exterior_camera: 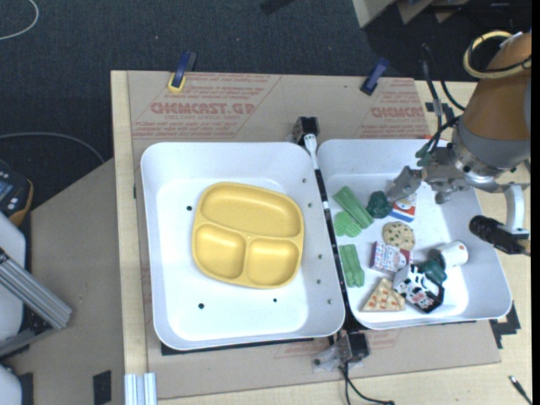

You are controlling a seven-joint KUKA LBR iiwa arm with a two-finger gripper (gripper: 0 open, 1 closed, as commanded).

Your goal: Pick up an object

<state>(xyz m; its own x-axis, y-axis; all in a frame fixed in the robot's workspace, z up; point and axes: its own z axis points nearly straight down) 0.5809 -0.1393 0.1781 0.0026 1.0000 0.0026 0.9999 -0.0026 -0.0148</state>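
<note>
My gripper (424, 189) hangs over the far middle of the right bin (483, 304), below the grey wrist and orange band. Its two fingers stand apart, open, with only white bin floor between them. The left finger (406, 183) is just above a red, white and blue packet (403, 213) and next to a dark green broccoli piece (378, 202). A round cookie (396, 233), a pink packet (388, 257), a pizza slice (384, 296), a black-and-white cow toy (418, 290) and a white cylinder (452, 252) lie nearer the front.
Three green bean pieces (349, 206) lie along the right bin's left side. The left bin (160, 226) holds a yellow divided plate (247, 233). A black fitting (498, 233) juts in at the right bin's right edge.
</note>
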